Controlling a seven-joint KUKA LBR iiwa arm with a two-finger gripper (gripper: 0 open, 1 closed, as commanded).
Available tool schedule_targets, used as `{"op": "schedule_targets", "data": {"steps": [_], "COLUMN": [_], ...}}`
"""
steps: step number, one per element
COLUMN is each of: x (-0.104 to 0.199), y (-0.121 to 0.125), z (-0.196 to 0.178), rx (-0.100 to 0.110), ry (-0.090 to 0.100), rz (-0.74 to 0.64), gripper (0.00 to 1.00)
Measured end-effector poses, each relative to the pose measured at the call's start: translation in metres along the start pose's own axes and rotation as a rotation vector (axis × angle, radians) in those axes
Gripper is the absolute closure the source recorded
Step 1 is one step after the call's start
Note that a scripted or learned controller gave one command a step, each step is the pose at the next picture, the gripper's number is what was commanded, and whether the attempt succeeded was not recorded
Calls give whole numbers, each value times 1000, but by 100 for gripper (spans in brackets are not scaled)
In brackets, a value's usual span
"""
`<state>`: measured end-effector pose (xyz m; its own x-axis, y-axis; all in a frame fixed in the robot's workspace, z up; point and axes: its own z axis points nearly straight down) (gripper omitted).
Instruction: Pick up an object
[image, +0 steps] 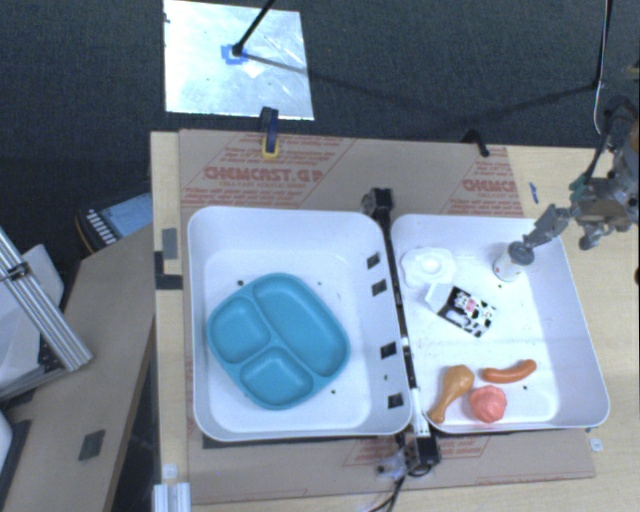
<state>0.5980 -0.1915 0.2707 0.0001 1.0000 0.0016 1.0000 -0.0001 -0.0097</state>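
Note:
The right bin (570, 330) holds several small objects. A white fried-egg toy (428, 265) lies at its back left, with a black-and-white spotted carton (466, 309) just in front of it. A small white cylinder (506, 268) stands near the back. At the front lie a tan drumstick (452, 389), an orange sausage (509, 372) and a pink lump (488, 403). My gripper (556, 243) hangs over the bin's back right corner, open, with nothing between its fingers. One fingertip (523, 250) is just above and right of the white cylinder.
The left bin (215, 240) holds a blue divided plate (277, 340). A black divider with clips (390, 310) runs between the bins. A shiny metal sheet (238, 60) lies on the dark floor behind the bench.

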Motion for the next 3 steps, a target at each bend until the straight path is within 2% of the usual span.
{"op": "schedule_targets", "data": {"steps": [1, 3], "x": [1, 0], "y": [2, 16], "z": [-7, 93], "rx": [-12, -10], "ry": [-2, -2], "rz": [-3, -5], "gripper": [0, 0]}}
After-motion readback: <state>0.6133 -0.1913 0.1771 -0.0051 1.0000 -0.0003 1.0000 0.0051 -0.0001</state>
